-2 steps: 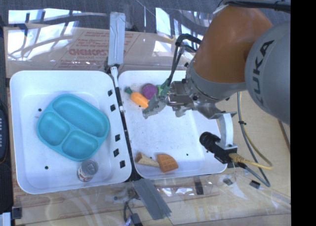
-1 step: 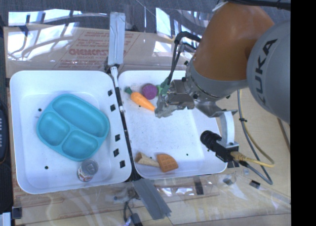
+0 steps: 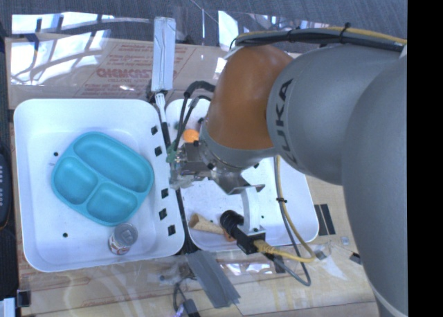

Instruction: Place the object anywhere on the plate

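Hovering over the right bin (image 3: 297,229), claw (image 3: 181,169) state untellable; plate (image 3: 102,177) to its left. Risk: snagging the bin divider while crossing, dropping any load.

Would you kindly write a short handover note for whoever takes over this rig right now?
Gripper: low over the right bin's left edge; its grasp state cannot be judged.
Things: blue plate sits in the left bin, nothing on it. A small can stands just below the plate. A tan cone-like piece and a small orange object lie in the right bin.
Done: nothing placed.
Left: grasp an object and set it on the plate.
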Available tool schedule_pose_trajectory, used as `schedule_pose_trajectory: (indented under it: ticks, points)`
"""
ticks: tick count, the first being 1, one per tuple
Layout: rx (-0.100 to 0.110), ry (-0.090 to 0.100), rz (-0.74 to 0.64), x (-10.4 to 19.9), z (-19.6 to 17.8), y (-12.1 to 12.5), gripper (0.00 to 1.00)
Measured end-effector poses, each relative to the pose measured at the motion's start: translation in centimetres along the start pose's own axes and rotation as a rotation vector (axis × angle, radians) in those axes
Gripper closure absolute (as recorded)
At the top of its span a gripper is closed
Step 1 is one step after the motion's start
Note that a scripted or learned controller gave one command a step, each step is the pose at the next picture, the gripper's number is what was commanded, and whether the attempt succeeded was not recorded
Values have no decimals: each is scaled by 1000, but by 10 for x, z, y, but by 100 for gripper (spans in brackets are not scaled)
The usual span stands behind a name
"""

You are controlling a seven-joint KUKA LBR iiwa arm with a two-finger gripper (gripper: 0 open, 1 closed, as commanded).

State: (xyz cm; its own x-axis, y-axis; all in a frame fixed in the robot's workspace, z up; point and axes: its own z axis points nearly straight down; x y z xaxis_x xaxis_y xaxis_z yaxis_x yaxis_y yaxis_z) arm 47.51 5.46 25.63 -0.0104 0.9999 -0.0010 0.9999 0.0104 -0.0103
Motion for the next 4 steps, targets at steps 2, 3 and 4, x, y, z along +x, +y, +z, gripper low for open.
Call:
schedule_pose_trajectory:
  ticks: [2,3,4]
  points:
    - [-2,-1,7,-30,-3,0,100]
    - [-10,1,1,12,-45,60,100]
    - [-4,0,2,31,-27,66,100]
